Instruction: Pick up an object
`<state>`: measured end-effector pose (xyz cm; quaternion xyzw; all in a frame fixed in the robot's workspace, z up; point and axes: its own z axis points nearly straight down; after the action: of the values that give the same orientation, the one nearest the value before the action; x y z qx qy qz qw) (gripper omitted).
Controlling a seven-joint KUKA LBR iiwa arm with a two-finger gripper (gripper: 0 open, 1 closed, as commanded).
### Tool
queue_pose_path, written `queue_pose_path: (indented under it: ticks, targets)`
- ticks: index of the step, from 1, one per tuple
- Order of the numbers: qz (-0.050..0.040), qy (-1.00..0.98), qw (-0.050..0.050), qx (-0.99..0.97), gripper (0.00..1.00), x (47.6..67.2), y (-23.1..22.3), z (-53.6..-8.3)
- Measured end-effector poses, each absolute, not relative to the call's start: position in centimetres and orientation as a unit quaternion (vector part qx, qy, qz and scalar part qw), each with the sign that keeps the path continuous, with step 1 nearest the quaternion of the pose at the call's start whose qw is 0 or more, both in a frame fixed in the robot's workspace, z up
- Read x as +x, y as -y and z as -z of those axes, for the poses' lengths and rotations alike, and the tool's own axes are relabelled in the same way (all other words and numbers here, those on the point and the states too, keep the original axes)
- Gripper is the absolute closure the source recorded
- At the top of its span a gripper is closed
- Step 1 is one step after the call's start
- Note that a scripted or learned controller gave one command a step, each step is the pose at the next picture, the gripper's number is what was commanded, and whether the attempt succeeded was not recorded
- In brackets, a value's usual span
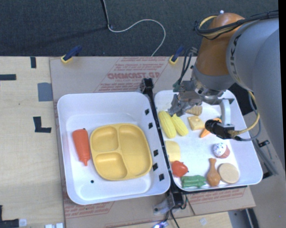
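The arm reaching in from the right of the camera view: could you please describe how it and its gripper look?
The arm is bulky, smooth and rounded, light grey, with a glossy orange band above the wrist. Thin cables, one yellowish, loop around the wrist. The dark grey metal two-finger gripper hangs beneath it, and a small black fitting juts from a white bracket.

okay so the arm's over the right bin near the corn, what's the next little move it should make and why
Probably a short drop straight down onto the corn. The gripper hangs at the far end of the two yellow cobs in the right bin, with nothing visible between its fingers, so no object is picked yet. The cobs are the nearest item, lying side by side against the bin's left wall.
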<state>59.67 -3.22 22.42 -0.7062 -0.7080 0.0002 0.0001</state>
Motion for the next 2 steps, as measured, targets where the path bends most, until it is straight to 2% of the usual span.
queue_pose_path:
  ticks: [1, 2]
  targets:
    - [-0.0008, 0.708, 0.001, -0.707, 1.0, 58.6, 1.7, -22.9]
    - [-0.0014, 0.707, 0.0, -0.707, 1.0, 58.3, 2.8, -22.2]
